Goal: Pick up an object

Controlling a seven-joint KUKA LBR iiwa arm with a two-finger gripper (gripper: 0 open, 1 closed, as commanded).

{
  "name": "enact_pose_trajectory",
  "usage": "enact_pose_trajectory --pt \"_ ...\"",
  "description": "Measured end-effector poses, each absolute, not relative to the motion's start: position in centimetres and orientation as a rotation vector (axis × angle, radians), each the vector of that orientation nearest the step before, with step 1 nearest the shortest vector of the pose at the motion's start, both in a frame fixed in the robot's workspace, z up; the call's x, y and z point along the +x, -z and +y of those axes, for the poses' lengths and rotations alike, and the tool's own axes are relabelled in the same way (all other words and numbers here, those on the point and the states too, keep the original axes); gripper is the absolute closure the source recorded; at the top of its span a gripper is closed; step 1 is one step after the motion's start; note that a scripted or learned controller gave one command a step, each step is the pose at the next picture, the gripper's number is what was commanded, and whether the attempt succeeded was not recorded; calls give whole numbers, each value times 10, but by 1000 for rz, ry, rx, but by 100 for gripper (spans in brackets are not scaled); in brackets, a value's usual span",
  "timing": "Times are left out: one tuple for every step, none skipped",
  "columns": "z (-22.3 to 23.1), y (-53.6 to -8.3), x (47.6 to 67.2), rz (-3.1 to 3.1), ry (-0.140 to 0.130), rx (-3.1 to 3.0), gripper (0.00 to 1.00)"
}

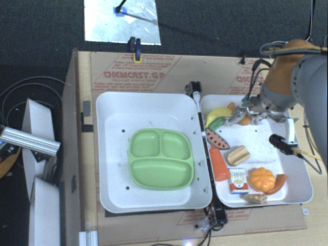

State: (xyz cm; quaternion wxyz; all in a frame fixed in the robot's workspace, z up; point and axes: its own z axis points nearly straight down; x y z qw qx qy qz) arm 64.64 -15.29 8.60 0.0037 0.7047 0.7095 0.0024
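The gripper (245, 116) is down at the far end of the right bin (302, 186), over a small orange piece (245, 120) just right of a smooth curved banana (217, 115); I cannot tell its opening or whether it grips anything. Nearer lie a seeded watermelon slice (217, 139), a tan bread roll (238, 155) and a ribbed orange pumpkin (262, 179). The left bin (110, 137) holds a glossy green three-compartment plate (161, 159).

The grey arm with its orange band (302, 70) is cut off by the right edge. Its metal tool (247, 114) covers part of a small orange object (245, 120), too hidden to identify. A pale brown item (256, 198) at the right white bin's (302, 186) near rim is too blurred to identify.
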Motion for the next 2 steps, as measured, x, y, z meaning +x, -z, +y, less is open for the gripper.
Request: enact_pose_trajectory --pt "-97 -86 668 2231 15 2208 0" --pt "-98 -96 669 2227 4 2214 100"
